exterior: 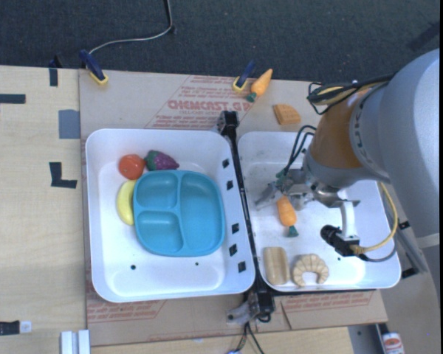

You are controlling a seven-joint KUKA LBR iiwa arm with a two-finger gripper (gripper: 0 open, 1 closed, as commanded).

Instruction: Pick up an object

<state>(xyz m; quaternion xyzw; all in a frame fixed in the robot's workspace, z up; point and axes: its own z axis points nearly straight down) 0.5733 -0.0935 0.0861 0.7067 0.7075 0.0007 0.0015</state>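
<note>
Right below the gripper (pixel 280 192), a toy carrot (pixel 286 214) lies on the floor of the right bin (pixel 369 271), just under the fingertips. I cannot tell how wide the gripper is. Lower down sit a bread stick (pixel 275 264) and a croissant (pixel 311 270). Far to its left, the other bin (pixel 162 279) holds a blue tray (pixel 180 212), a tomato (pixel 131 166), a banana (pixel 125 203) and grapes (pixel 161 160).

I see my arm (pixel 399 116) as a bulky grey casing with an orange band, black and yellow cables looping around its wrist.
</note>
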